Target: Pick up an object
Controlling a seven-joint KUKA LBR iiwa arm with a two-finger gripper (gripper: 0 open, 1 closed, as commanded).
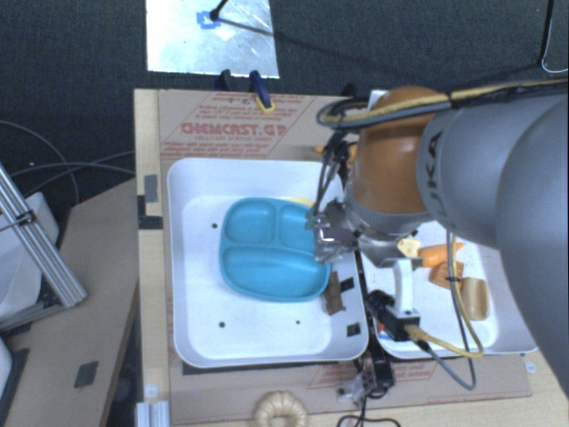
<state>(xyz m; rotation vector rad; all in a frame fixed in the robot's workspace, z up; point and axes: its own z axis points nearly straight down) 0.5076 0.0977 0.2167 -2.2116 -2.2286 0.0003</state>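
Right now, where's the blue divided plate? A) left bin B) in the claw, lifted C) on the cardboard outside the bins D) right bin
A: the blue divided plate lies flat on the floor of the left bin, with the arm's wrist above its right edge.

- A robotics lab or test bench.
- Grey arm (498,167) over white bins (191,265) on printed cardboard (231,127).
- Loose cables (53,163), aluminium framing (36,247), dark carpet (71,52).
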